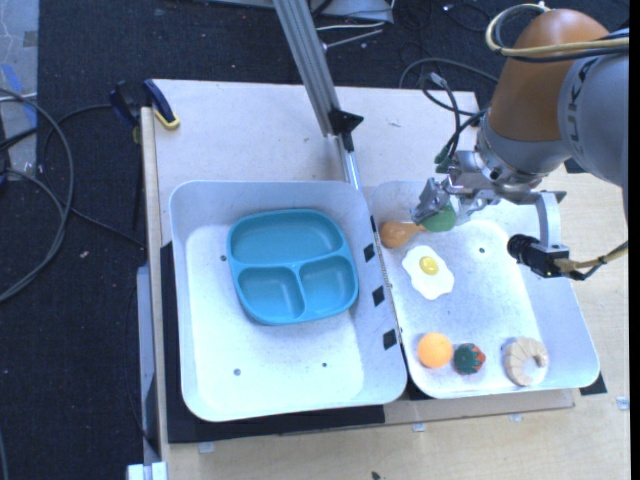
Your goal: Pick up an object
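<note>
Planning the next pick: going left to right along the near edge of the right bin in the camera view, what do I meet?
Orange ball → green-and-red toy → beige shrimp-like toy.

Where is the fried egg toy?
The fried egg lies in the right bin, near its left wall, just below the brown toy and above the orange ball.
</note>
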You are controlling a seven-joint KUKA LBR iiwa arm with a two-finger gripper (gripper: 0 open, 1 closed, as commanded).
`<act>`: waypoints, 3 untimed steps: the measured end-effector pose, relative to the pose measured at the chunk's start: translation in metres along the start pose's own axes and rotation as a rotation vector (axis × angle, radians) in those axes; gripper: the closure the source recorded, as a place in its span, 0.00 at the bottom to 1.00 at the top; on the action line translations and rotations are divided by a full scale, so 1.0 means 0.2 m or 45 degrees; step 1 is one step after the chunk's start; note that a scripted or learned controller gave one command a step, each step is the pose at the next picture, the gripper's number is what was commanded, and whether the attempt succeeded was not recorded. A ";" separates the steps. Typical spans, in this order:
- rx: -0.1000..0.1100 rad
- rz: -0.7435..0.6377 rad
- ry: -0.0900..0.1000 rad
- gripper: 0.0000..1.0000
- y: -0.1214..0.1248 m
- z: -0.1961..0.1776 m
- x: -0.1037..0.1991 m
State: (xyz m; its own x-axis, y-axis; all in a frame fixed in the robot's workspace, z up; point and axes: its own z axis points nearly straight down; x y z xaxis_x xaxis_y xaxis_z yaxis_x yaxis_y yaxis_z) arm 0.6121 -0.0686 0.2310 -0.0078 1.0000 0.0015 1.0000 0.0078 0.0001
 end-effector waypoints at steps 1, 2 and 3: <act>0.000 -0.001 0.001 1.00 -0.02 -0.05 0.26; 0.003 0.000 -0.001 1.00 -0.08 -0.06 0.52; 0.003 0.000 -0.001 1.00 -0.07 0.01 0.80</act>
